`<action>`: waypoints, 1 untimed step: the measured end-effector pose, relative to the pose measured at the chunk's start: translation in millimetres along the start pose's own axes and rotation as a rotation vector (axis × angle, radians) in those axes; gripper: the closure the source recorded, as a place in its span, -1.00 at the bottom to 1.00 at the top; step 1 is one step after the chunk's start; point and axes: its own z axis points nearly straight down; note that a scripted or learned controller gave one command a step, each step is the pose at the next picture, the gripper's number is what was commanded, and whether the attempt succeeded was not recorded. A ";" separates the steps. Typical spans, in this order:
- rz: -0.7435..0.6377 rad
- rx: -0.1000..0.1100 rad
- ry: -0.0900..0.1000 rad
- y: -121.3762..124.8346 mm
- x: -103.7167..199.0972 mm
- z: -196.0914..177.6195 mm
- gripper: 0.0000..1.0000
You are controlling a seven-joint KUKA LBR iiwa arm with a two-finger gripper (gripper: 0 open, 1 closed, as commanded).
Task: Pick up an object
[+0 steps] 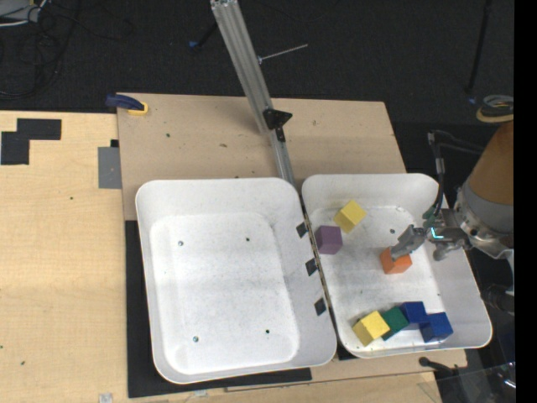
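Observation:
My gripper (425,246) reaches in over the right bin (470,309) from its right side. Its two grey fingers (407,243) stand apart, so it is open with nothing between them. An orange block (396,263) lies just below and left of the nearer finger, touching or nearly touching its tip. A yellow block (351,216) and a purple block (329,239) lie near the bin's left wall. At the bin's front sit a second yellow block (370,327), a green block (394,320) and two blue blocks (426,321) packed together.
The left bin (220,280) stands beside the right one, joined by black clips (310,265). A slanted aluminium rail (249,74) rises behind the bins. The arm's orange band (497,166) is at the right edge.

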 end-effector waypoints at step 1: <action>0.002 -0.005 -0.001 0.8 -0.8 -2.3 -1.00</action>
